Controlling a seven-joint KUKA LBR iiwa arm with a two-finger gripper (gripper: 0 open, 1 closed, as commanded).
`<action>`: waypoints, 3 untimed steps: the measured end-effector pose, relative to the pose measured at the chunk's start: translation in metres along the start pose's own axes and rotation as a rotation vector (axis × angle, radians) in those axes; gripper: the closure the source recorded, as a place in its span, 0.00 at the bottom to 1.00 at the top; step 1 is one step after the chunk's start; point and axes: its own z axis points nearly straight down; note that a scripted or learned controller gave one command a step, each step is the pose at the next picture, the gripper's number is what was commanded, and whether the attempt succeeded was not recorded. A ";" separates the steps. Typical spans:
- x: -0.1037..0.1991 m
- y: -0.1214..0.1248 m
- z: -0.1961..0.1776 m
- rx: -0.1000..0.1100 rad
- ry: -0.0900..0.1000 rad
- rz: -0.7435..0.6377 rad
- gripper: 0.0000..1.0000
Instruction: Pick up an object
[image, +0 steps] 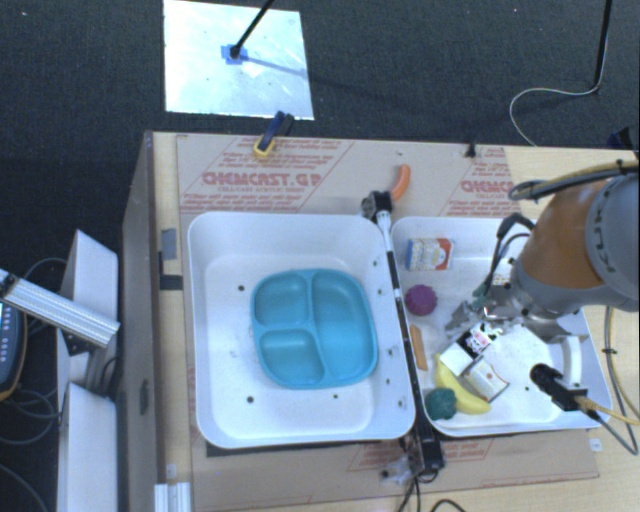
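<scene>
In the right bin (590, 415), the jaws (478, 340) sit low over a small box (487, 378) beside the banana (460, 388); I cannot tell their state.

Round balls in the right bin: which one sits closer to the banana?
The teal ball, touching the banana at the bin's near edge. The purple ball lies apart, farther up.

Arm (585, 245) cut off by the right edge, end effector (478, 322) fingers too small to tell, small carton (478, 368) print illegible, banana (458, 388) partly covered by carton.
</scene>
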 end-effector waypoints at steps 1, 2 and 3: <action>0.000 0.002 -0.011 -0.005 -0.001 -0.001 1.00; 0.000 0.002 -0.011 -0.005 -0.001 -0.001 0.00; -0.037 0.052 0.000 -0.001 -0.001 -0.001 0.00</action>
